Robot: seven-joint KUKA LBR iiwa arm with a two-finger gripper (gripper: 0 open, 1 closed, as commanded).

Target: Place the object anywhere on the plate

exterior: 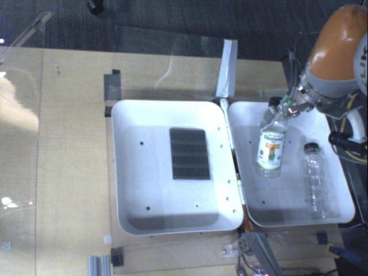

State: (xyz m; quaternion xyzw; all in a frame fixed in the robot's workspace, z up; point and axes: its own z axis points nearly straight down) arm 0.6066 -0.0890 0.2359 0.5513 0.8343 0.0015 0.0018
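A dark rectangular plate [190, 153] lies in the middle of the left white bin [131, 171]. In the right bin [339, 209] a clear bottle with a white, green and orange label [271, 147] stands roughly upright, its base near the bin floor. My gripper [284, 104] is right at the bottle's neck and cap, at the bin's back edge. The wrist hides the contact there. A second clear bottle with a black cap [314, 180] lies on its side to the right of the first.
A metal divider bar [226, 68] rises behind the seam between the two bins. The arm's orange band [339, 39] and cables [348, 140] hang over the right bin's far right corner. Wooden bench surface [57, 154] lies to the left.
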